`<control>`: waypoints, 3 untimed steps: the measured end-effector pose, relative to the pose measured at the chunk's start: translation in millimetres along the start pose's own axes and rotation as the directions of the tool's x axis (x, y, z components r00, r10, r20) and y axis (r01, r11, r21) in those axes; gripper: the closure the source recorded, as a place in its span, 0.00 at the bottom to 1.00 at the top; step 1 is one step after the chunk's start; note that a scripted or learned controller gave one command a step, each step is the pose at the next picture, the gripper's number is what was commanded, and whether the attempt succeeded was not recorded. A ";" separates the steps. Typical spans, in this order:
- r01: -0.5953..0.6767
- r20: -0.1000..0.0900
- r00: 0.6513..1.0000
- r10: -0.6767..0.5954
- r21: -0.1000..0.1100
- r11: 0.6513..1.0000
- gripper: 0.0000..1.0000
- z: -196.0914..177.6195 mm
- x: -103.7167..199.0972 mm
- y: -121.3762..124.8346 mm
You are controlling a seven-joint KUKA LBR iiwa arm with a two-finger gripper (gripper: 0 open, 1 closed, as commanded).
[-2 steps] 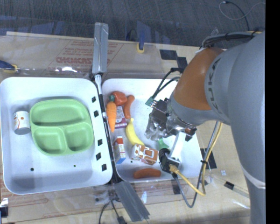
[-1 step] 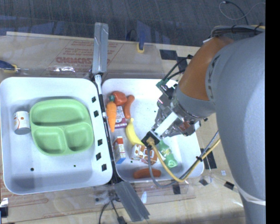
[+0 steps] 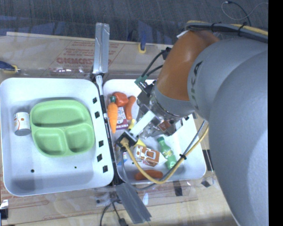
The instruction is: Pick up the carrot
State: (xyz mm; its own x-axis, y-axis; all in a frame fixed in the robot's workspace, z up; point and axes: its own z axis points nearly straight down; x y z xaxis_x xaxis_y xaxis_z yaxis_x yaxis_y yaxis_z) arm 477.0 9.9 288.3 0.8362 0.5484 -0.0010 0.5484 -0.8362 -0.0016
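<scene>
One carrot (image 3: pixel 112 117) by right bin (image 3: pixel 194 169) left wall; claw (image 3: pixel 156 124) nearby, open-or-closed unclear; packet (image 3: pixel 147 155) label illegible.

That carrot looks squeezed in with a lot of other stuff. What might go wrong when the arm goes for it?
1. The carrot lies close to the left wall of the right bin, with a red packet right beside it. A grab may well catch the packet or the wall.
2. An orange-red sausage at the bin's near edge could be mistaken for the carrot.
3. The arm covers much of the bin, hiding things from the camera.
</scene>
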 end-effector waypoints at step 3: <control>0.257 0.000 0.966 -0.257 0.001 0.966 0.00 -36.6 -13.1 49.0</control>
